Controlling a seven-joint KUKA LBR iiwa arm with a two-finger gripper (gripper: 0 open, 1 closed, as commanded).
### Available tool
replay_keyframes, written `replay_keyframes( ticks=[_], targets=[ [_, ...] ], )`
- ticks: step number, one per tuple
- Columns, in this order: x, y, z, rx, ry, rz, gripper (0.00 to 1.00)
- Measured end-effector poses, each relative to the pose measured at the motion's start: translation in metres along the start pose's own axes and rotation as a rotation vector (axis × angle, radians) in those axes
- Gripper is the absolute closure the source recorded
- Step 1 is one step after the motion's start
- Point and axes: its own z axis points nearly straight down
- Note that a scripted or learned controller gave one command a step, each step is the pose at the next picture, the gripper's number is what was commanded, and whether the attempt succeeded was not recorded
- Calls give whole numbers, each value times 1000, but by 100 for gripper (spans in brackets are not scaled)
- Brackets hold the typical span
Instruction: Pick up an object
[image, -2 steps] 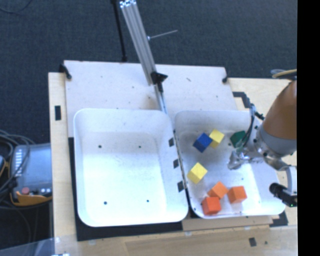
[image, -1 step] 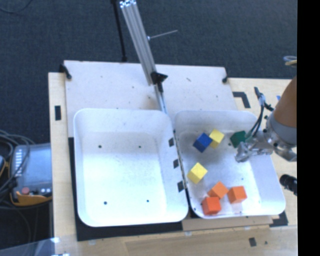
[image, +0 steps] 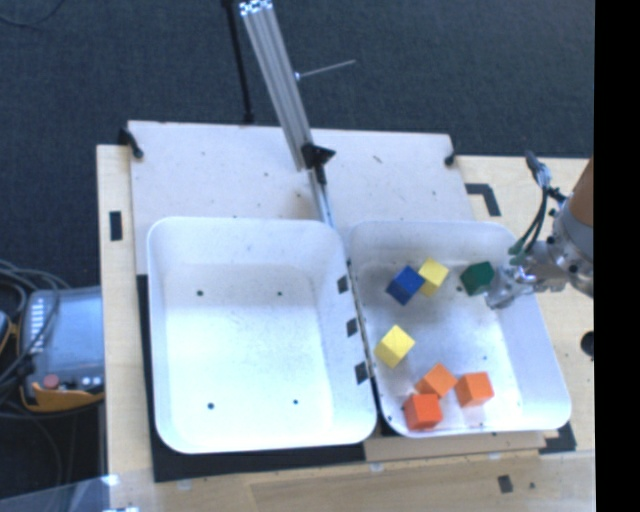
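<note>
Wooden bench (image: 118, 330): white board (image: 230, 170), two white bins (image: 165, 300) (image: 545, 370) side by side.

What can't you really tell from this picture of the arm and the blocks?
- Gripper: small and blurred at the right bin's far side; whether it is open or shut cannot be told.
- Green block: right beside the gripper; touching or apart cannot be told.
- Arm: cut off by the picture's right edge.
- Three orange blocks: bunched together; whether they touch is unclear.
</note>
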Motion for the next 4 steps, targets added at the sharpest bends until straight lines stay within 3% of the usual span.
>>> replay_keyframes(
  ticks=[2,4],
  targets=[
    [95,46,-9,4,3,-4,100],
    [180,80,11,5,2,-2,100]
  ],
)
